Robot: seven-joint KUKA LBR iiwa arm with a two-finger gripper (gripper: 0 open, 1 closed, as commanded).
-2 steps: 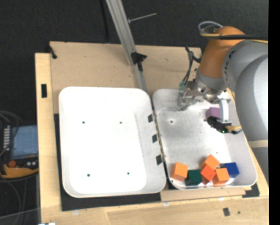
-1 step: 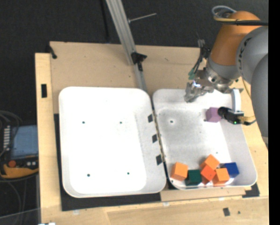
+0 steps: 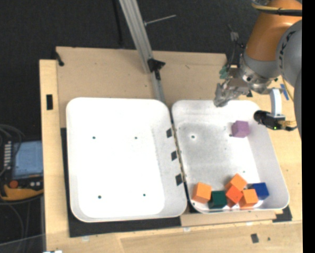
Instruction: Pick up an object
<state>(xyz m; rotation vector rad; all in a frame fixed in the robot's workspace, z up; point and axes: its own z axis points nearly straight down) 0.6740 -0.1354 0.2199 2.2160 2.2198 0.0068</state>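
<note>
Hovering — gripper (image 3: 224,96) sits over the far edge of the right bin (image 3: 210,157), near its far-right corner, nothing between it and the bin floor that I can make out.

Camera view, claw state: cannot tell — seen from above at a slant, too small and dark to judge.

Camera view, arm: grey body with orange band (image 3: 265,33) reaching in from the right, wrist angled down toward the bin's far edge.

Camera view, nearest candidate: purple block (image 3: 240,128), lying alone toward the far-right part of the right bin, near the gripper but apart from it.

Camera view, other candidates: cluster along the near edge of the right bin — orange block (image 3: 202,192), green block (image 3: 218,198), three more orange blocks bunched together (image 3: 237,190), blue block (image 3: 260,190) by the near-right corner; several touch each other.

Camera view, left bin (image 3: 120,157): white floor with a few dark dots.

Step in hand (judgement): approach, pick not yet made.

Next move calls for (judgement): shifting toward the near side to centre over the purple block, then descending; its isolation makes it the cleaner target than the crowded cluster.
</note>
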